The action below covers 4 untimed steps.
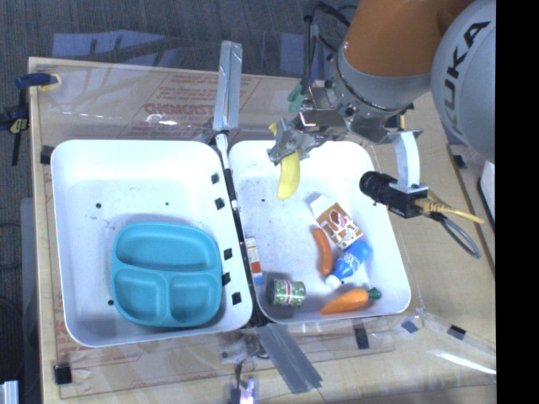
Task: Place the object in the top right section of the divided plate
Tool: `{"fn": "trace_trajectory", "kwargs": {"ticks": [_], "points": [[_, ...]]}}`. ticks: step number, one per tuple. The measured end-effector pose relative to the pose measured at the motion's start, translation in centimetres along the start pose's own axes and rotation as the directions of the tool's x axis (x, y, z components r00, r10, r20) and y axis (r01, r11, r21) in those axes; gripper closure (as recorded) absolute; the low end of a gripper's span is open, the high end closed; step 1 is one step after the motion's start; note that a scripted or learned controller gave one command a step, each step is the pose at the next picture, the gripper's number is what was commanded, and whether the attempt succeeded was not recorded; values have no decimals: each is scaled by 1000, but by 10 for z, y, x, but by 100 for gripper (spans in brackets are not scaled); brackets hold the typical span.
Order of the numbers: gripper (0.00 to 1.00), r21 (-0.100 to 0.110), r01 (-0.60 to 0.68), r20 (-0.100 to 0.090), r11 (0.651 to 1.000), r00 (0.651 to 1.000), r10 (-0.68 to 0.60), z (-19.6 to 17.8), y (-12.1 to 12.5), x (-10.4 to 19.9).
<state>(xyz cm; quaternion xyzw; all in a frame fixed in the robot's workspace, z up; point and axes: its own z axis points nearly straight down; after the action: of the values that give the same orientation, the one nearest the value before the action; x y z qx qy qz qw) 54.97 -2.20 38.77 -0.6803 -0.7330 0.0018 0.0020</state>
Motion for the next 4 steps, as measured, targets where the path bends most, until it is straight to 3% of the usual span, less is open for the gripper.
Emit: {"fn": "trace_trajectory", "kwargs": {"ticks": [1,2,3,4], "points": [[100,-2,378,2,926,926,-378,61,78,64],[100,-1,473,2,881,881,-473,121,62,146],[100,-5,554,5,832,832,-554,9,72,79],[100,-1,674,3,739,739,-674,79,22,124]]}}
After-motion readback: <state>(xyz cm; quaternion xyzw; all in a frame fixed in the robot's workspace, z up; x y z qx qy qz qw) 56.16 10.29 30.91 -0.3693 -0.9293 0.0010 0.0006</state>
